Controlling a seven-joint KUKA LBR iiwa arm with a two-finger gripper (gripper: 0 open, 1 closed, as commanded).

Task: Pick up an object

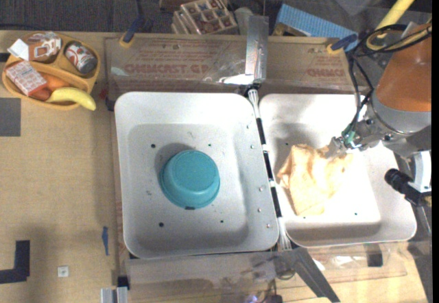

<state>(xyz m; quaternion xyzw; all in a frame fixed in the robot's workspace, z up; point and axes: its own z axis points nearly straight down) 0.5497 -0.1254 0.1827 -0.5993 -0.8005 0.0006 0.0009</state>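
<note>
- Pincer (pixel 341 143) is sitting low in the right bin (pixel 398 226), tips touching the upper right corner of the cloth (pixel 310 169); a corner is likely chosen because a limp sheet offers an edge there.
- Finger state: I cannot tell whether they are apart or together; tips are small and blurred against the fabric.
- Cloth is lying crumpled just left of and below the pincer, near the bin's left wall.
- Cloth's long axis is running from the pincer down and left, the bunched end pointing away from it.
- Teal bowl (pixel 191 178) is resting upside down well left of the pincer, in the left bin (pixel 137 123), apart from the action.
</note>
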